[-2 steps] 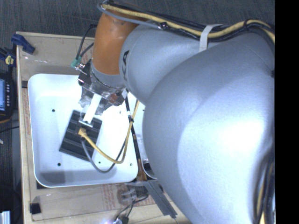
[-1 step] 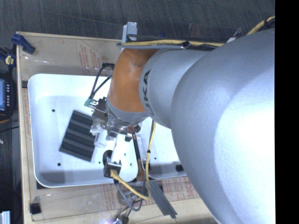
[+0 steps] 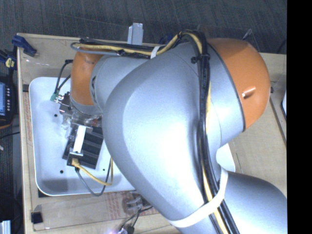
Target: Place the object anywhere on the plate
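My gripper (image 3: 65, 117) reaches down into the left white bin (image 3: 45, 165), close to the bin's floor near its middle. The orange band of the wrist (image 3: 82, 79) sits just above it. The big grey arm (image 3: 165, 130) crosses the view from the lower right and hides the right side of this bin and almost all of the other bin. What lies under the gripper is hidden by the wrist and its fittings.
The bin's left and near parts show bare white floor. A blue clamp (image 3: 22, 44) sits at the bench's far left corner. A dark device (image 3: 7, 99) stands off the bench's left edge. The wooden bench rim (image 3: 73, 213) runs along the front.
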Robot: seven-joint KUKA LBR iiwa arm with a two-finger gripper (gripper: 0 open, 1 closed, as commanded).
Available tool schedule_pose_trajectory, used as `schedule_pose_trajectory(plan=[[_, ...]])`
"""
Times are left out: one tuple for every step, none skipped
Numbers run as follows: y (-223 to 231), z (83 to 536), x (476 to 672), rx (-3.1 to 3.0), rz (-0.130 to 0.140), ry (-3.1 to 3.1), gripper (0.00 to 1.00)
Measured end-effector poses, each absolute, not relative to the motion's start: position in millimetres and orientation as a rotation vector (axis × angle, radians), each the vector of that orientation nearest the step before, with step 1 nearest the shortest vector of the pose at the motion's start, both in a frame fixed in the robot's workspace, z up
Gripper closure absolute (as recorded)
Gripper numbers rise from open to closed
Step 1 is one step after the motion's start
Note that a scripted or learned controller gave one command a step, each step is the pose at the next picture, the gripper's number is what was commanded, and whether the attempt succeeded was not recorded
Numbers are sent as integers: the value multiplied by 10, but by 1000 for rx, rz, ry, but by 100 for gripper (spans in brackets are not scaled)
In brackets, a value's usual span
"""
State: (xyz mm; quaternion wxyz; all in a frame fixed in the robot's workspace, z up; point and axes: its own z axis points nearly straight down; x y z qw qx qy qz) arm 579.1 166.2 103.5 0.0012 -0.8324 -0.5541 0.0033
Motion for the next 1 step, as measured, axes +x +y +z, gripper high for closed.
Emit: schedule_pose_trajectory(plan=[[1370,2003,5120,-2147,6,-2289,100]])
